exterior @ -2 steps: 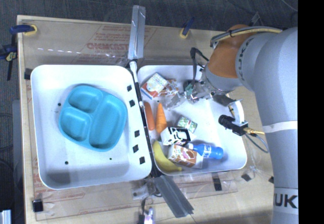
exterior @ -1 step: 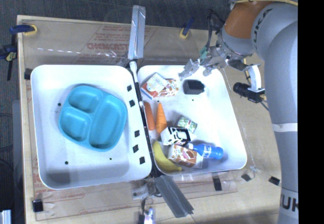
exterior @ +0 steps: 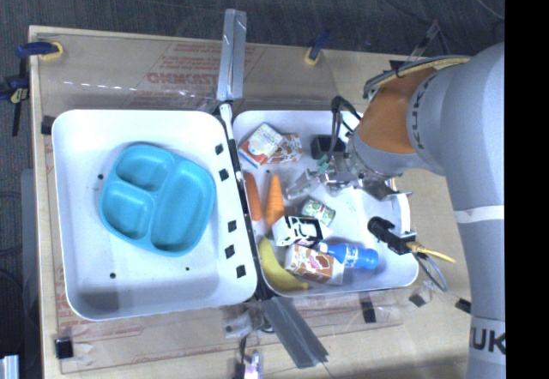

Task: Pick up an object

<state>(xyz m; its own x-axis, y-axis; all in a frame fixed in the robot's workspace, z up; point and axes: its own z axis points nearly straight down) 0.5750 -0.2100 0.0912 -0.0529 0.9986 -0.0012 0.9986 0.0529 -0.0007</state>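
**Grey arm low over the right bin, nothing picked yet**

Looks like the approach step, not the lift. Gripper (exterior: pixel 333 170) down among the clutter at the back of the right bin (exterior: pixel 403 276), near its middle. Can't tell from this angle whether open or closed, with the wrist and cables blocking the business end. Nothing visibly caught in it, so calling the pick not yet made.

Closest candidate: small green-labelled can (exterior: pixel 317 213), lying tilted just in front of the gripper, apart from it. Short, roundish, pale label with green print; probably light but prone to rolling.

Crowded around it:
- carrot (exterior: pixel 274 197) just to its left
- black-and-white packet (exterior: pixel 300 230) touching or nearly touching its front side
- blue bottle (exterior: pixel 352 257) on its side nearer the front wall
- snack carton (exterior: pixel 270 146) toward the back left

Next move, as a guess: shift slightly forward, line up across the can's narrow side, drop straight down, avoid nudging the packet.

Over in the left bin (exterior: pixel 73 197): blue divided tray (exterior: pixel 159 197), well apart from all this.
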